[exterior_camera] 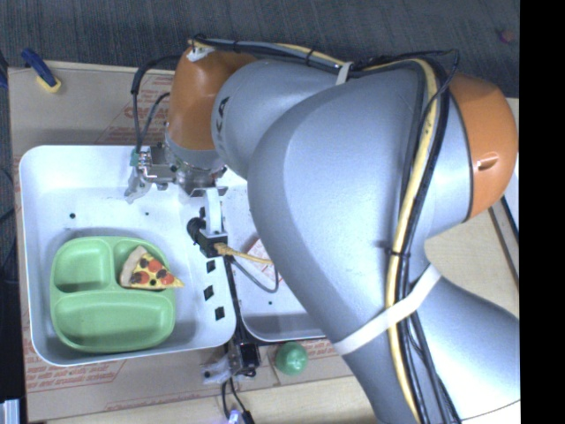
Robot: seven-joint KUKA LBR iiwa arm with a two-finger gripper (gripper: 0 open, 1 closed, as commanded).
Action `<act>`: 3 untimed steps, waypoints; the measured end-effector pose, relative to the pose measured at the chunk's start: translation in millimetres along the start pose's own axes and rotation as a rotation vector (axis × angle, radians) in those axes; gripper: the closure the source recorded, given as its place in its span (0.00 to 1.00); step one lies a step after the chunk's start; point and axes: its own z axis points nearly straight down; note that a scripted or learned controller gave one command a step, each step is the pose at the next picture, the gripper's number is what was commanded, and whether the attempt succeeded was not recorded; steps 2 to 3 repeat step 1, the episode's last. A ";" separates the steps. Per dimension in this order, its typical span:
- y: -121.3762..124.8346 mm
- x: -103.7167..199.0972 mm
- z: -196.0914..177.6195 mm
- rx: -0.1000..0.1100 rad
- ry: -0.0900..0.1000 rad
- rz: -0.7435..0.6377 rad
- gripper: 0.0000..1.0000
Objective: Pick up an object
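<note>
A green divided plate (110, 291) lies in the left white bin (44, 175), toward its near left corner. A toy pizza slice (148, 270) rests on the plate's upper right compartment. My gripper (141, 179) hangs over the bin's far right part, above and a little right of the plate, apart from the pizza slice. The big grey arm with its orange band (190, 95) covers most of the right bin.
A small green ball (290, 358) sits on the bench just outside the bins' near edge. A blue and yellow object (40, 69) lies at the far left corner of the bench. Cables (225, 263) run along the divider between the bins.
</note>
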 end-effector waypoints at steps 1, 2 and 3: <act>5.5 2.6 0.1 -0.001 -0.005 0.002 0.00; 5.5 2.6 0.1 -0.001 -0.005 0.002 0.00; 5.5 2.6 0.1 -0.001 -0.005 0.002 0.00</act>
